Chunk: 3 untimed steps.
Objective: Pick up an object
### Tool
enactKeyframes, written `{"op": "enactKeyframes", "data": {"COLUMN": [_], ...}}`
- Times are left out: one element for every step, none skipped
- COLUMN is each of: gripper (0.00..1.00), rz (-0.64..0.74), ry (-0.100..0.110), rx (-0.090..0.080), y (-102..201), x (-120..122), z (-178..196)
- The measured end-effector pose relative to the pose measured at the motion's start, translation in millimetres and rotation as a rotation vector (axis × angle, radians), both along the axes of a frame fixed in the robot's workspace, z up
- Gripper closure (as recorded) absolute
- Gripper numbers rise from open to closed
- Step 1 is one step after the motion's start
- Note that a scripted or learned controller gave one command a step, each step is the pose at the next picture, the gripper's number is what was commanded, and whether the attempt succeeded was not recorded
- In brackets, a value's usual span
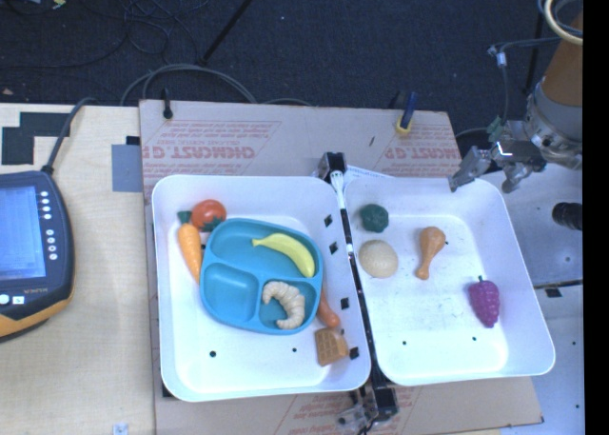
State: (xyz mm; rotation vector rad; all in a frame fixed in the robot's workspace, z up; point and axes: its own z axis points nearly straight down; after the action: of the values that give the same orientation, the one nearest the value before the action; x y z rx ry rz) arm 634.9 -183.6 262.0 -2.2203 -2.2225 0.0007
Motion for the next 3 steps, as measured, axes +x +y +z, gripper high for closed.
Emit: {"op": "enactKeyframes", "data": {"gripper": [0.00,1.00,1.00], "rz": [0.004,0.000,-0.003], "ry": [0.011,0.005,0.015], "rx": [0.005,0.002,0.005], "y": [92.0,87.1,112.4], "x": [-46.0,-43.1,-165.1], "z": [-73.8,-59.6,-76.1]}}
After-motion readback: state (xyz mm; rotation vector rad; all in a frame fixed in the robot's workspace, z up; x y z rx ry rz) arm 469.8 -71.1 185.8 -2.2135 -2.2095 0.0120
